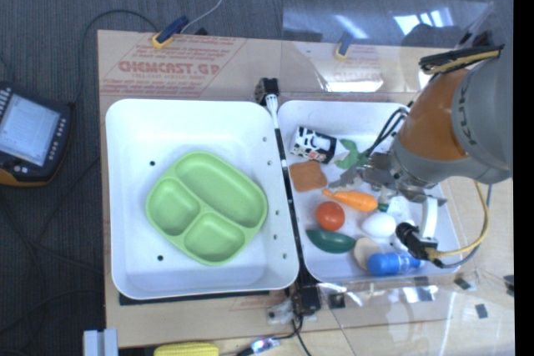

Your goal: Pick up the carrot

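Two shallow white bins are set side by side on the bench. In the left bin (125, 137) a green divided plate (207, 206) with three compartments is seen, lying near the bin's middle.

The right bin (367, 108) is crowded with small things. The carrot (354, 199), orange with a green tip at its right end, is found near the middle of this bin, lying roughly level across it. Just above and left of it a brown slice (308, 175) is laid near the bin's left wall, and above that a black-and-white patterned item (313, 144) is placed towards the far left corner. A green leafy piece (350, 155) is seen beside it. Below the carrot a red tomato (330, 216) is set, and under that a dark green vegetable (332, 242) is laid. A white egg (380, 225) is placed just right of the tomato, close below the carrot's right end. A blue object (389, 264) is seen by the near edge, with a pale tan item (365, 250) touching it on the left.

The grey arm with its orange band (434, 125) is reached in from the right, over the right bin. The gripper (385, 179) is hung just above and right of the carrot's right end; whether it is open or closed cannot be told. The carrot is not seen to be held.
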Available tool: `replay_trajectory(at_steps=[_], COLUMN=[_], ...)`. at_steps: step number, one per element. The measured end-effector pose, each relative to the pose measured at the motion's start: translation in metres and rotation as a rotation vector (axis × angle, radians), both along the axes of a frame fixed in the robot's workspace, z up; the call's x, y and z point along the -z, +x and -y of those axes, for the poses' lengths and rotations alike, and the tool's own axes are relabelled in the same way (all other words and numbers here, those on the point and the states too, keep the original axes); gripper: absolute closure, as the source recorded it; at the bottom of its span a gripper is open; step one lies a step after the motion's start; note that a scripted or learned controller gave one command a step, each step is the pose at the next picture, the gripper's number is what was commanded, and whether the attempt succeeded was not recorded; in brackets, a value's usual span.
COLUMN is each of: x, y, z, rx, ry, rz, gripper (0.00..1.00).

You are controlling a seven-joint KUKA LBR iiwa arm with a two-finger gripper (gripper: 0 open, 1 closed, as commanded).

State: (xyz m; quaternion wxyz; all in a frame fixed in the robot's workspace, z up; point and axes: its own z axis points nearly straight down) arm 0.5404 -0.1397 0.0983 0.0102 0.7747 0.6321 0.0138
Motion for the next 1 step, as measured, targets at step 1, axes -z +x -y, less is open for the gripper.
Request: replay_trajectory(at_steps=[1], x=[-0.0095], y=[0.0009], z=[-0.0014], rx=[-0.003], ry=[0.002], rz=[0.000], gripper=[1.00])
